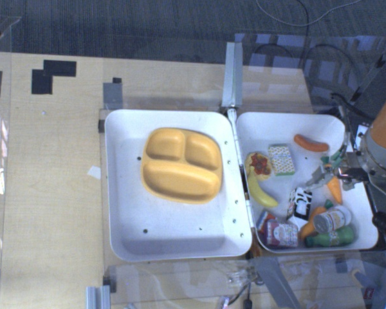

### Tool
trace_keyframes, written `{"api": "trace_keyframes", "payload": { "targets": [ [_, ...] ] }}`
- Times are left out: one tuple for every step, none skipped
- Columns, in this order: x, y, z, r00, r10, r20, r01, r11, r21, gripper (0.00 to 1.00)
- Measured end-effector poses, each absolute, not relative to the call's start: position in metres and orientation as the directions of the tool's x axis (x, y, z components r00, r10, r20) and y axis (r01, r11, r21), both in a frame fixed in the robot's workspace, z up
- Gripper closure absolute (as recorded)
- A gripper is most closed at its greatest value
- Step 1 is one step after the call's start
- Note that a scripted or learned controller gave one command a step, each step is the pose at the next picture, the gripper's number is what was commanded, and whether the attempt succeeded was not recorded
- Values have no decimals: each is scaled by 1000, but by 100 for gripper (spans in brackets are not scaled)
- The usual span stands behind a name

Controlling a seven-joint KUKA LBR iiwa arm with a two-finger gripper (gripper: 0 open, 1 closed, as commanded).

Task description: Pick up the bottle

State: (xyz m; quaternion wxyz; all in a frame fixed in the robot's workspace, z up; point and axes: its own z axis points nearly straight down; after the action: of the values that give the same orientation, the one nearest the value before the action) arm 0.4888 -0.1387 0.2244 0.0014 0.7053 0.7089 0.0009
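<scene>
Okay, camera view, looking down at a slant on two white bins side by side on a wooden bench.

Left bin [125, 192]: one yellow tray [181, 164] with three compartments, sitting near the middle, slightly toward the back.

Right bin [270, 122]: crowded. Sausage [311, 143] near the back right. Speckled sponge [281, 159] left of it, and a small round item with red on it [259, 163] just beside the sponge. Banana [261, 190] below that, running toward the front. Black-and-white box [301, 202] in the middle. Red-and-white packet [280, 232] at the front left. Can [331, 219] lying on its side at the front right, orange pieces around it. Bottle [329, 237], green, lying flat along the front wall, just in front of the can and touching or nearly touching it.

My arm [383, 137] comes in from the right edge, orange band visible. My gripper [330, 172] is over the right part of the right bin, back of the can and the bottle, near an orange piece [335, 190]. It's small and cluttered there: can't tell how far apart it's set, and I see nothing clearly held. Bottle lies apart from my gripper, with the can between them.
</scene>
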Motion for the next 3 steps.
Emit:
{"api": "trace_keyframes", "payload": {
  "targets": [
    [492, -116, 105, -159, 987, -1, 987, 159, 6, 0],
    [489, -158, 296, 260, 966, 0, 966, -260, 6, 0],
    [491, -157, 307, 251, 968, -2, 968, -251, 12, 100]
  ]
}}
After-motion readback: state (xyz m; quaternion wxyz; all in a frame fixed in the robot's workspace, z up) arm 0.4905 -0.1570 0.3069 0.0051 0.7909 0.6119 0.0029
